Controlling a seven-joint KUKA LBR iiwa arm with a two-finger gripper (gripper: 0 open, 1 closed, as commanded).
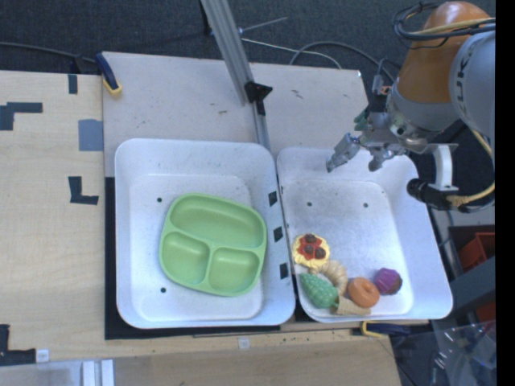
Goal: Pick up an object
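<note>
Several toy foods lie at the near end of the right bin: a small pizza slice, a green corn-like piece, a tan pastry, an orange donut and a purple piece. My gripper hangs over the far end of that same bin, well away from the toys. Its two fingers are spread apart with nothing between them.
The left bin holds a green divided tray. A slanted metal rail runs down to the gap between the bins. The arm's orange and grey body stands at the right.
</note>
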